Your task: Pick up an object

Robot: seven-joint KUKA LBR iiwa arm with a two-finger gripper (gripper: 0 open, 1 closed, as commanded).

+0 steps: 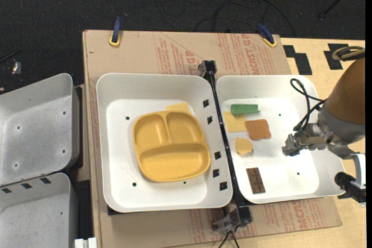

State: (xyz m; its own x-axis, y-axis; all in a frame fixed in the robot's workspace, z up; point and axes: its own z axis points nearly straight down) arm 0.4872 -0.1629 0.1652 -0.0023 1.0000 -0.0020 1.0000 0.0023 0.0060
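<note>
Hand [290, 146] hovers in the right bin [302, 186] — grip state unclear — beside five small pieces; one yellow tray [171, 145] fills the left bin [116, 183].

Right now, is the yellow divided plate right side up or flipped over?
Right side up. The yellow divided plate lies flat in the left bin, with its raised rim and three hollow compartments facing the camera.

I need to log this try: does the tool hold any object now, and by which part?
Nothing is held. The tool hangs over the right bin's bare floor, apart from the green block, brown square and other pieces.
</note>
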